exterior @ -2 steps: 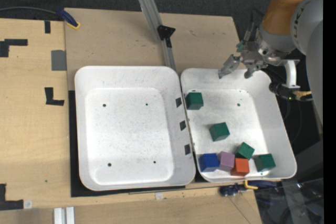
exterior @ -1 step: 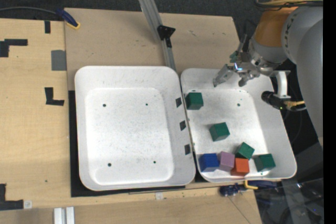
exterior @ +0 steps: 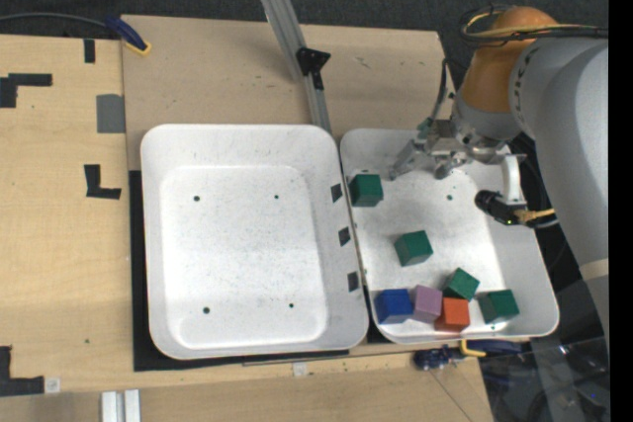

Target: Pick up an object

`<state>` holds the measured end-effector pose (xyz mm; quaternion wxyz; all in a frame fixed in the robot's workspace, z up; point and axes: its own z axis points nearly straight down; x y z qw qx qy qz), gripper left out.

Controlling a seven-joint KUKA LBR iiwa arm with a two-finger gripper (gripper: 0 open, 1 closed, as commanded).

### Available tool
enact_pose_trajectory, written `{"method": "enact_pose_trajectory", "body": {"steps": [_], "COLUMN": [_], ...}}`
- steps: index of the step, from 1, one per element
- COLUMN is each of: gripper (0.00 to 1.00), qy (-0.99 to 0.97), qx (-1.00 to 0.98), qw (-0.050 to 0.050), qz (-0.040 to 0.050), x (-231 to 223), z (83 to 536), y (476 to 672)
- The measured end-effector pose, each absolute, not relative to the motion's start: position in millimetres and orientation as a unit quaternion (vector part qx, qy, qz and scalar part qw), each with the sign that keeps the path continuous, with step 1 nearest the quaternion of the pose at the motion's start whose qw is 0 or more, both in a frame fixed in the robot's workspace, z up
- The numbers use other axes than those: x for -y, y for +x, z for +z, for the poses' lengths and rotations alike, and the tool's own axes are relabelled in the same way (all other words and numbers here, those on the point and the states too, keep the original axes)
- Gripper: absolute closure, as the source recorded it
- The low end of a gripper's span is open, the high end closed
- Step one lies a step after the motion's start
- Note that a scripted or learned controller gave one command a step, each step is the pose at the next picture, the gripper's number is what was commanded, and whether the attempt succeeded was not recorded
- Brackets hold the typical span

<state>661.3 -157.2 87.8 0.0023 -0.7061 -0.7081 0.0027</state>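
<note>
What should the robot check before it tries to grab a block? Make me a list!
1. Blocks to pick from in the right bin: ok, several there.
2. A block standing alone: ok, the middle green block has bare floor around it.
3. Gripper above a block: not ok, it sits near the bin's far edge, right of the upper green block.
4. Nothing held already: cannot tell.
5. Crowded blocks: not ok, the blue block, purple block and orange block touch.

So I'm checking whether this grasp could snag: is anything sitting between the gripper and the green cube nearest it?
Nothing visible does. The gripper is over the right bin's far end, and only bare bin floor separates it from the green cube near the divider.
</note>
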Motion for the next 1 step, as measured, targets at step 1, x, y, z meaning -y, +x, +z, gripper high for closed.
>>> {"method": "enact_pose_trajectory", "body": {"steps": [1], "gripper": [1.00], "qy": [-0.706], "qx": [0.709], "qw": [0.000], "qz": [0.0012], "x": [156.8], "z": [101.8], "y": [663.1]}}
